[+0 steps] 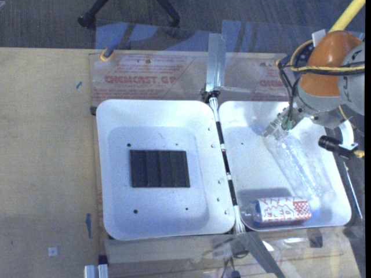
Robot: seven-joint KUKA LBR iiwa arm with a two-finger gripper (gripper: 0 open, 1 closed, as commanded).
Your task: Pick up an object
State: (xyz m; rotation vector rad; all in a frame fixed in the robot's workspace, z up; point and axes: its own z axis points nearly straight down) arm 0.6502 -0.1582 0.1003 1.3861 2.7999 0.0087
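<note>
Arm's end effector (pixel 282 122) hangs at upper right of the frame, over the right bin (pixel 243 116), at the neck of a clear plastic bottle (pixel 298 165) lying diagonally. Opening can't be made out. Labelled bottle (pixel 280 209) lies along the bin's lower edge; dark ribbed block (pixel 159 168) sits mid left bin (pixel 116 120). Best bet: descend square across the clear bottle's body, not its slippery neck.

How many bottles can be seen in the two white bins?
2, both in the right white bin: a clear plastic bottle lying slantwise mid-bin, and a bottle with a red-and-white label along the near wall. The arm may hide more.
</note>
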